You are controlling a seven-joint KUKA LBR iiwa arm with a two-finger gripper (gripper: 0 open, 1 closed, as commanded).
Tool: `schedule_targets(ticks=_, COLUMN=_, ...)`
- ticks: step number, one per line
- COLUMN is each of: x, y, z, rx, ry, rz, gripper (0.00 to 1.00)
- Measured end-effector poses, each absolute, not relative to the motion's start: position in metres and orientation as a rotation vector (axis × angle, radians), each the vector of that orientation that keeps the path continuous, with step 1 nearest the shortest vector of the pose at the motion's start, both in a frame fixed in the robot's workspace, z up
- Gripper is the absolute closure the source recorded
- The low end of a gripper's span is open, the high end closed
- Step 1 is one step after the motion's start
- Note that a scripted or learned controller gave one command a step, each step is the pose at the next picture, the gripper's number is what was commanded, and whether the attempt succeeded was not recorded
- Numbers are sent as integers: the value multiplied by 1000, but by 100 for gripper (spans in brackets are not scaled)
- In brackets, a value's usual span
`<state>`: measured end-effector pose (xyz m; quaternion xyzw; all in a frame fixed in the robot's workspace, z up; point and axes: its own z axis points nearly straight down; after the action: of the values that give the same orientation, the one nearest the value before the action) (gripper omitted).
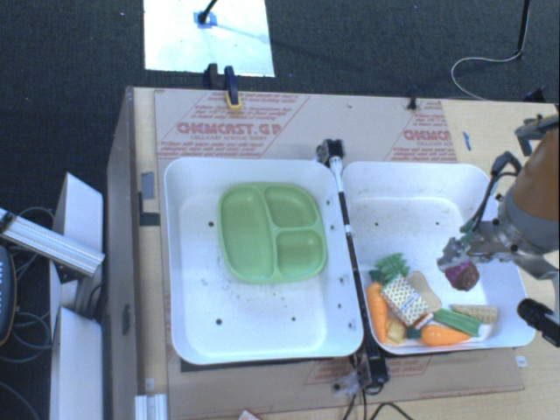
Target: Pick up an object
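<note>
In the right bin (411, 204), a pile of toy food lies at the front: an orange carrot (376, 311), a green leafy piece (391, 265), a yellow checkered packet (404, 298), a second orange piece (442, 334) and a green pod (457, 321). A dark red, roundish item (463, 276) sits at the pile's right end. My gripper (462, 254) hangs directly over this dark red item, close to it or touching it. The grey arm (534, 195) comes in from the right.
The left bin (192, 261) holds a light green divided plate (271, 233). A black ridge (343, 226) separates the two bins. The back half of the right bin is bare white floor. A beige ridged piece (478, 312) lies near the right bin's front right corner.
</note>
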<state>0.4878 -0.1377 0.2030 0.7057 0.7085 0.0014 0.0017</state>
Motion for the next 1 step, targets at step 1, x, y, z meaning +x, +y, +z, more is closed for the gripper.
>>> schedule_targets(ticks=1, x=487, y=-79, z=232, rx=2216, ry=2225, rz=4, gripper=100)
